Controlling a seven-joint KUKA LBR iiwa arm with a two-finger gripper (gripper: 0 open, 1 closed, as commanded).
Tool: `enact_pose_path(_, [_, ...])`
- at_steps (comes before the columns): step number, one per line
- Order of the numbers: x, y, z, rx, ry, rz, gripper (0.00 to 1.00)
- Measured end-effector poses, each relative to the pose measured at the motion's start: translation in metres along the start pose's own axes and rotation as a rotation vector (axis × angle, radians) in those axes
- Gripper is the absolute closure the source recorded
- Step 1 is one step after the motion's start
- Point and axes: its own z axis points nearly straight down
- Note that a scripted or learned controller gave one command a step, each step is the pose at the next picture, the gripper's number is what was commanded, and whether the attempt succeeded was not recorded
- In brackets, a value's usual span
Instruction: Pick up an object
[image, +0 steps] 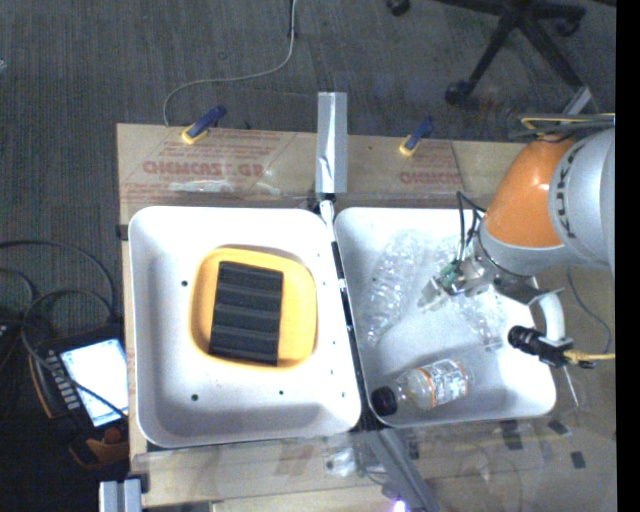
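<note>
One fixed overhead camera, slanted down over both white bins (150, 300).

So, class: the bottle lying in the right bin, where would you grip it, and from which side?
Grip the bottle across its labelled middle, coming straight down from above. It lies on its side along the right bin's near wall, black cap to the view's left, so the round body offers two opposite sides there. The fingers should probably close across the width, not along the length.

We see two bins side by side on the bench (150, 165). In the left bin (160, 400) a sponge (254, 307) lies near the middle. In the right bin (520, 405) a bottle (425, 386) lies at the front, crumpled plastic (395, 275) behind it.
</note>
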Motion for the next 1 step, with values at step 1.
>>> enact_pose_path(1, [0.0700,0.0028,-0.0651,-0.002,-0.002,-0.030,0.00])
